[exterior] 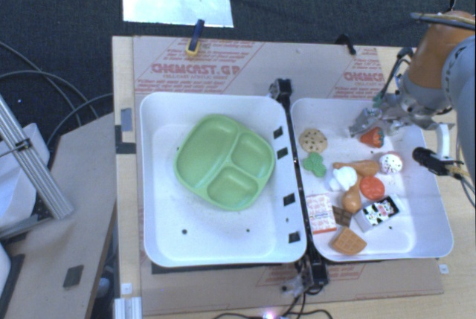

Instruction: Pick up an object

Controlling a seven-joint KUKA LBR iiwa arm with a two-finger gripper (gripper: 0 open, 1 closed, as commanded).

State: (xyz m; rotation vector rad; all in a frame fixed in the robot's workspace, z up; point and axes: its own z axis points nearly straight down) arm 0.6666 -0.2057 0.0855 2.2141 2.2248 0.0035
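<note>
My gripper [371, 123] hangs over the far side of the right bin [430, 203], right above a small red strawberry-like piece [372, 137] and touching or nearly touching it. Below that lie a chip cookie [313, 140], a green broccoli piece [314, 164], a white lump [343, 178], an orange carrot-like piece [362, 167], a speckled white ball [390, 163], a red tomato slice [372, 188], a brown pear shape [352, 200], a black-and-white box [378, 212], a red-and-white packet [320, 213] and a tan waffle square [347, 242].
The left bin [152, 184] holds a green divided plate [224, 161]. A black divider [288, 154] runs between the bins. The arm's grey and orange wrist [439, 65] comes in from the right, above the right bin's far corner. Bare bin floor shows at the right bin's right side.
</note>
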